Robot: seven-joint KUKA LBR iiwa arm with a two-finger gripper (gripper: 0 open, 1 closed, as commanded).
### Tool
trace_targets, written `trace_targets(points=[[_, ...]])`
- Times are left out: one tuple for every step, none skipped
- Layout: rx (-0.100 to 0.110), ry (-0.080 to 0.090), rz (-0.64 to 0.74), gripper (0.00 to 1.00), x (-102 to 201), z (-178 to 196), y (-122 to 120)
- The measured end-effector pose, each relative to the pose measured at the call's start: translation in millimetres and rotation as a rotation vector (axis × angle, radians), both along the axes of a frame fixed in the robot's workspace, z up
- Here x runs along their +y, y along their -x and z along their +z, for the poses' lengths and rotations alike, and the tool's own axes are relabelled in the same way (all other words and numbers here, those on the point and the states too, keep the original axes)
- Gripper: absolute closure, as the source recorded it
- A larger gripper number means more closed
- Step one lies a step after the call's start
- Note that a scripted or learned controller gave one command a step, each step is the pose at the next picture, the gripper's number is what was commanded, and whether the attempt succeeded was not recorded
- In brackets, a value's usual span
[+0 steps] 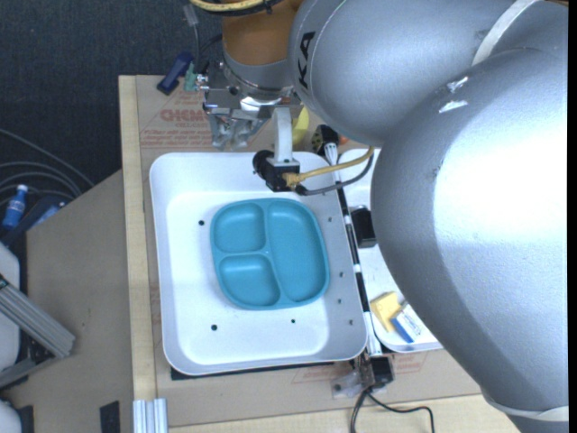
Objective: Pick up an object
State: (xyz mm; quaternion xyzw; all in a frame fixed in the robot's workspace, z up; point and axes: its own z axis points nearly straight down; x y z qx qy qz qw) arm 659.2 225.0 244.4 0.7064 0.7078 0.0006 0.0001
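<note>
A blue plate (269, 253) is seen lying flat in the middle of the left bin (180, 273), while the gripper (231, 136) is placed over that bin's far rim, apart from the plate, and whether it is wide or narrow cannot be told.

**Turquoise plate in a white bin**

The plate (269, 264) is plain turquoise. Its bin (180, 233) is white with a few small black dots. The bench (135, 152) is pale tan with faded red lettering. The arm (469, 152) is grey with an orange band (257, 16). A packet (389, 310) shows yellow, white and blue.
</note>
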Motion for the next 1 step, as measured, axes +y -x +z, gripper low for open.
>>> trace_targets(points=[[0.005, 0.001, -0.001, 1.0, -0.1, -27.3, 3.2]])
